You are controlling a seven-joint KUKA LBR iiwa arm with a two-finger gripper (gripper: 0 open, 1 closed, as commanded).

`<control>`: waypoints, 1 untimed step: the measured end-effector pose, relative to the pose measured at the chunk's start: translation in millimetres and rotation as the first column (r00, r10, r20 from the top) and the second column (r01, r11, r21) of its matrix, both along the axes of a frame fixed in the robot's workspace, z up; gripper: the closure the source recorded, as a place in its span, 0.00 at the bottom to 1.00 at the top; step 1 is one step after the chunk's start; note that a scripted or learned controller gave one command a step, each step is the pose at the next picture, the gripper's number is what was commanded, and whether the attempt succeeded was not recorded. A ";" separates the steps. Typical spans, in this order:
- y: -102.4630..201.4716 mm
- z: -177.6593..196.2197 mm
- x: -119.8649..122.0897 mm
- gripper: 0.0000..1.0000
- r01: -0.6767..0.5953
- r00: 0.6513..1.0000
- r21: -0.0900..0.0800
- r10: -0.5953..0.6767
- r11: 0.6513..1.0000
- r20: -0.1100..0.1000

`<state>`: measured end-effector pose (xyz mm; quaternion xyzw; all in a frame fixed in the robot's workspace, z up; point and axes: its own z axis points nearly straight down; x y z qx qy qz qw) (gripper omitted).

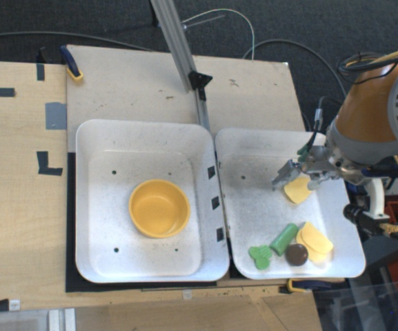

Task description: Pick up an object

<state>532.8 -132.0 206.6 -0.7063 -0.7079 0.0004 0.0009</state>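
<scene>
**Gripper over a yellow piece in the right bin**

You see the gripper point(296, 176) reaching in from the right, low over the right bin point(254, 150), its tips at the upper edge of a pale yellow wedge point(298, 191). You cannot tell from this slant how far the jaws stand apart, nor whether the wedge lies between them; treat it as not yet held. The wedge lies apart from the cluster near the bin's front rim: a green cylinder point(283, 239), a green leafy piece point(260, 255), a brown ball point(296, 254) and a yellow block point(316, 242). That isolation probably explains the choice of target. The left bin point(102, 143) holds a yellow bowl point(159, 207).
</scene>
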 end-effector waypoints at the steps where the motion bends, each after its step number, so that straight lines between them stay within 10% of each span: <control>1: -0.1 0.1 0.0 0.00 0.000 1.000 0.000 0.000 1.000 0.000</control>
